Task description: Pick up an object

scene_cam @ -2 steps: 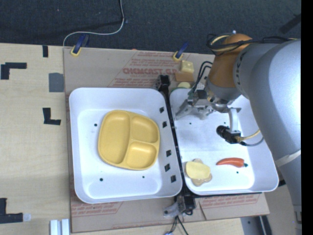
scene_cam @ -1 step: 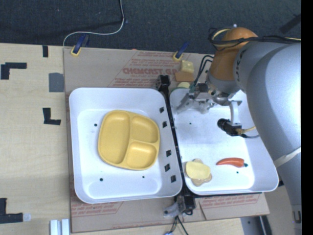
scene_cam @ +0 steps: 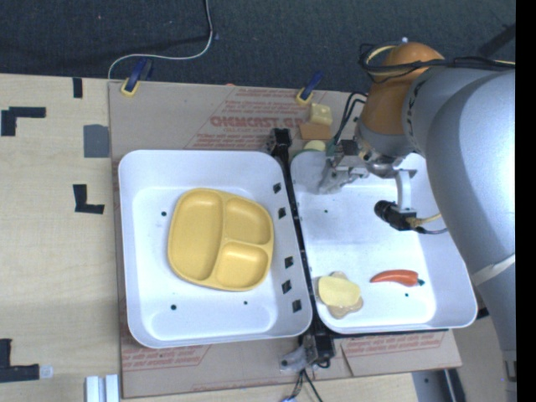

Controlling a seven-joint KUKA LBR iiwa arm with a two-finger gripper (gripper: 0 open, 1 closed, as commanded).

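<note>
Objects to pick: two candidates in the right bin (scene_cam: 444,304), both on its floor near the front edge, neither held.
Yellow lump: pale yellow piece (scene_cam: 338,293) at the front left corner of the right bin, close to the divider between the bins; looks soft and rounded, exact kind unclear.
Red pepper: small red chilli-shaped item (scene_cam: 394,277) with a dark stem end, lying flat just right of the yellow lump, apart from it.
Left bin: white bin (scene_cam: 142,249) holding a yellow divided plate (scene_cam: 220,239), three compartments, lying flat near the middle.
Black piece: small dark part (scene_cam: 394,214) mid-right of the right bin, on a pale cable; cannot tell whether it belongs to the arm.
Gripper: gripper (scene_cam: 337,172) sits over the far left part of the right bin, low to the floor, well apart from both candidates.
Pincer state: cannot tell; the fingertips blur into the white bin floor, nothing visible between them.
Arm: grey arm (scene_cam: 469,149) with orange band comes in from the right, covering the far right corner of the bin.
Beyond the bins: small tan blocks (scene_cam: 316,121) on the cardboard just behind the right bin.
Step in hand (judgement): search or approach; no grasp made, task barely begun.
Next move (judgement): bring the gripper toward the front of the bin, centre it over pepper or lump, descend with fingers spread, close.
Risk (judgement): pepper is thin and flat, easy to miss.
</note>
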